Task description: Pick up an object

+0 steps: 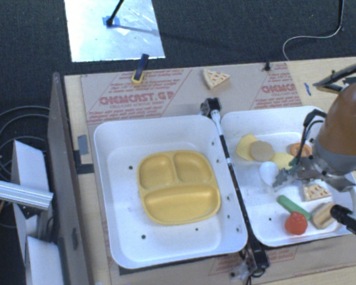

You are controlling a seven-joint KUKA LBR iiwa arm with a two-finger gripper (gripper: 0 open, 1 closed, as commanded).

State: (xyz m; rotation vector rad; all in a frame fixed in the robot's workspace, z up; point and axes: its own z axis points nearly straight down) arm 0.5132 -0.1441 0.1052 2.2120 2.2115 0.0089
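The right bin (260,215) holds several toy foods: a yellow piece (246,145), a tan disc (262,151), a white egg (268,173), a yellow lump (283,160), an orange item (299,150), a green stick (293,204), a red tomato (295,223), a patterned cracker (315,190) and a tan roll (323,216). My gripper (287,175) hangs low over this bin, just right of the egg and below the yellow lump. The wrist and orange band cover the bin's right side. Nothing is visibly held.
The left bin (115,177) carries a yellow divided plate (177,186). A cheese wedge (216,77) lies on the bench behind the bins. A black divider bar (225,156) runs between the bins. Cables lie at the far right.
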